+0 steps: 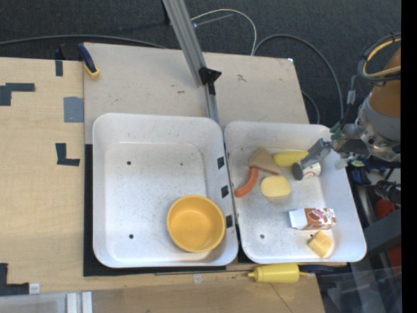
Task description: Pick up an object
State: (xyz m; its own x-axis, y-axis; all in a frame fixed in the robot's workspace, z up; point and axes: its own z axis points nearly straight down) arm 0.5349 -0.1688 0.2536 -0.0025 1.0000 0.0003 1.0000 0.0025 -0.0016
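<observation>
1. Your pickable stuff is all bunched in the right bin: an orange hot-dog-looking piece by the divider, a tan bread-shaped thing, a yellow banana-ish piece, and a round pale yellow lump in the middle. Nearer the front you've got a small red and white carton and a yellow wedge just below it.

2. The left bin only carries a yellow bowl, sat in its front right corner. So my guess is the arm's going right because that's where the choice is.

3. A yellow bottle lies on the bench just outside the right bin's front rim, so I wouldn't count it as a target.

4. The gripper comes in low from the right, tilted down, its tip just beside the banana piece and above the round lump. There's something small and white with a bit of red right at the tip.

5. How far the claw is spread? Honestly can't tell, it's a grey blur at this angle. Nothing is visibly pinched, so don't call it a grab yet.
</observation>
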